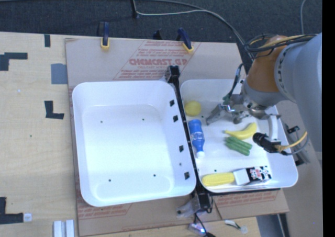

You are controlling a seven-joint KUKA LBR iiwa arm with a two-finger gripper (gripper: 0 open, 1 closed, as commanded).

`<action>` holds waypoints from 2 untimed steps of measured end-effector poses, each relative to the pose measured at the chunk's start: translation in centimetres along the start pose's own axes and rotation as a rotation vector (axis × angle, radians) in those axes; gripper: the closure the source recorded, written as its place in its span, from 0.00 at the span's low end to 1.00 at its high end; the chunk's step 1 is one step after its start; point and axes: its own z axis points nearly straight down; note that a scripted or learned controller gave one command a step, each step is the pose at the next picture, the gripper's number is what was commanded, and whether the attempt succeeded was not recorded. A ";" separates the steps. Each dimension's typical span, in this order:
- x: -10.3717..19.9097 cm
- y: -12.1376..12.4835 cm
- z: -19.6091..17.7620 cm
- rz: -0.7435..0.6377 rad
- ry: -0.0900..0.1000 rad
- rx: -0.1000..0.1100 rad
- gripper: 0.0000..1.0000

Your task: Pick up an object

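Smooth white plastic bins, metal claw spread open, round yellow ball, blue tube

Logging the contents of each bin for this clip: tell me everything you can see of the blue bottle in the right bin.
The blue plastic bottle lies on its side in the right white bin, close along its left wall. It has a glossy blue body with a pale label patch and a white cap end pointing toward the near edge. It sits just below the round yellow ball, apart from the hand.
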 end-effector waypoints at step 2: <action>-0.5 0.1 -7.5 0.001 -0.001 -0.007 1.00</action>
